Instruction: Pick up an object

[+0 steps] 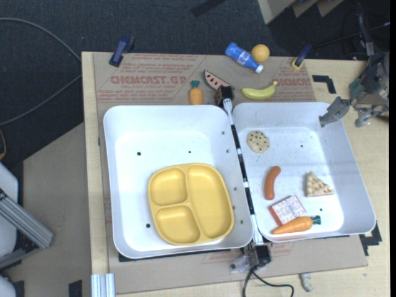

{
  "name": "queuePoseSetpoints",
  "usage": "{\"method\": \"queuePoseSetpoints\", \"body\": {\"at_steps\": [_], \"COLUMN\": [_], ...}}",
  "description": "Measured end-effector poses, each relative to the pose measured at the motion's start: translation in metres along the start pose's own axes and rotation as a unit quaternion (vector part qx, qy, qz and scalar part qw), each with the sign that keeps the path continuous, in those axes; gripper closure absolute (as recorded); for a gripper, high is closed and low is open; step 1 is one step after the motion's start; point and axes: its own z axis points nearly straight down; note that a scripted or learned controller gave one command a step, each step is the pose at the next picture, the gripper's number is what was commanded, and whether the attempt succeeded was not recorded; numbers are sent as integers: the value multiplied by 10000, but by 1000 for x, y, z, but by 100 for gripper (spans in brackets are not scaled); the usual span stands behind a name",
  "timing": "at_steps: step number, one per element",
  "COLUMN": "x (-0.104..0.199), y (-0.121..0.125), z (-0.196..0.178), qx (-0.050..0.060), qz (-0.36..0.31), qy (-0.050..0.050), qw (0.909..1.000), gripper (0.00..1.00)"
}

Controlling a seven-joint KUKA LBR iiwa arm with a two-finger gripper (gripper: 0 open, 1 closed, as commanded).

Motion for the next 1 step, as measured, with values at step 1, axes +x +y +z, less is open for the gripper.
{"method": "queuePoseSetpoints", "body": {"at_steps": [1], "x": [76], "y": [-1], "z": [107], "qx": [11], "qz": [-5], "qy": [9], "qw": [10000], "gripper": [0]}}
